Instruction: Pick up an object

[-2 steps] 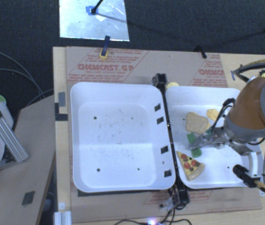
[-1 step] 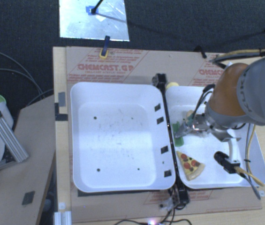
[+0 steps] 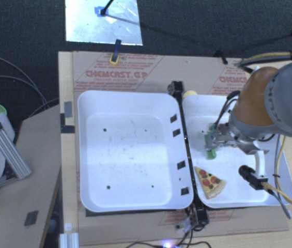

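A small green object (image 3: 209, 148) lies in the right bin (image 3: 285, 190), near its left wall. My gripper (image 3: 215, 139) is down in this bin, directly over the green object and hiding part of it. I cannot tell whether it touches the object. A toy pizza slice (image 3: 209, 182) with red dots lies at the bin's front left corner, apart from the gripper. A small yellow item (image 3: 189, 94) sits at the bin's far left rim.
The left bin (image 3: 130, 149) lies beside the right one, across a black divider (image 3: 183, 138). The grey arm with its orange band (image 3: 257, 105) covers the right bin's far right part. A black piece with a yellow cable (image 3: 252, 177) hangs over the front right.
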`<state>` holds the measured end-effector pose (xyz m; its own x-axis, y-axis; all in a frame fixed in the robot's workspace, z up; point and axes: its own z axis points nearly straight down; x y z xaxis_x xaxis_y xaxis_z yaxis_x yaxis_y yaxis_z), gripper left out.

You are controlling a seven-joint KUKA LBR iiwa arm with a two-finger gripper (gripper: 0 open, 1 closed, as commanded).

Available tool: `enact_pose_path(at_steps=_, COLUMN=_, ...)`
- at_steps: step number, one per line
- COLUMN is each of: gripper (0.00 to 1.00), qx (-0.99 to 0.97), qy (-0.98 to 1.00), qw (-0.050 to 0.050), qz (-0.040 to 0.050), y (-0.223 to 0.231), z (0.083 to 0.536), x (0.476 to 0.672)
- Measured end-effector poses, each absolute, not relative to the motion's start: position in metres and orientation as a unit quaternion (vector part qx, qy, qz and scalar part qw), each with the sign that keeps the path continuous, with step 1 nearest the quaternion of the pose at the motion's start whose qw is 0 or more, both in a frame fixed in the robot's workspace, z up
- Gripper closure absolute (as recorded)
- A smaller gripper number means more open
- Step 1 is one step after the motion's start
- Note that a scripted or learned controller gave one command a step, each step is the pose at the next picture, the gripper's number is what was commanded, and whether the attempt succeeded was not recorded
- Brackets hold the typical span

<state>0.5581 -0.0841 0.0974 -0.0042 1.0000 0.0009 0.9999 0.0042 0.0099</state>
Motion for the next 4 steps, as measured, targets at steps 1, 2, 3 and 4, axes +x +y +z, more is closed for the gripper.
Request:
enact_pose_path(at_steps=1, gripper=1.00, qx=0.703, qy=0.712, qw=0.002, qz=0.0050, y=-0.003, z=0.190, x=0.541)
enact_pose_path(at_steps=2, gripper=1.00, qx=0.702, qy=0.712, qw=0.001, qz=0.0036, y=0.088, z=0.216, x=0.567)
enact_pose_path(at_steps=3, gripper=1.00, qx=0.703, qy=0.711, qw=0.000, qz=0.0025, y=0.168, z=0.163, x=0.625)
enact_pose_path(at_steps=4, gripper=1.00, qx=0.704, qy=0.710, qw=0.000, qz=0.0035, y=0.198, z=0.228, x=0.579)
